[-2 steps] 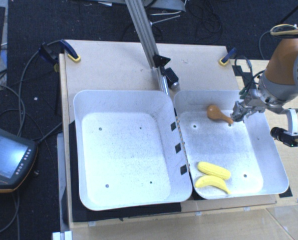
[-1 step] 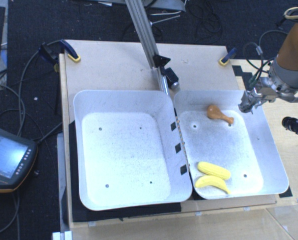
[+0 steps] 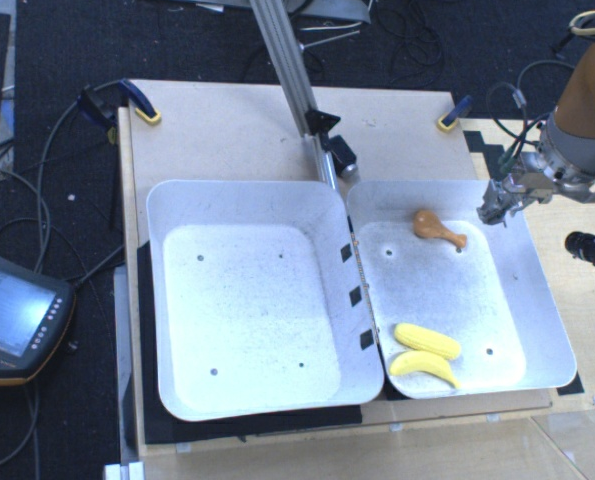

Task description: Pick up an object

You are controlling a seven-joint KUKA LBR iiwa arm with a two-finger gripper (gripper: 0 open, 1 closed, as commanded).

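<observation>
Over the right bin's (image 3: 537, 298) rim — gripper (image 3: 497, 208) holds nothing.

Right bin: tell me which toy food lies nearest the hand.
The brown drumstick, at the bin's far end, just left of the hand. The two yellow bananas lie together at the near end.

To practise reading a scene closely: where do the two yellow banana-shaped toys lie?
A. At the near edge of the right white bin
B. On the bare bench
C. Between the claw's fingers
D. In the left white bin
A: the two yellow banana-shaped toys lie side by side on the floor of the right white bin, near its front edge.
</observation>
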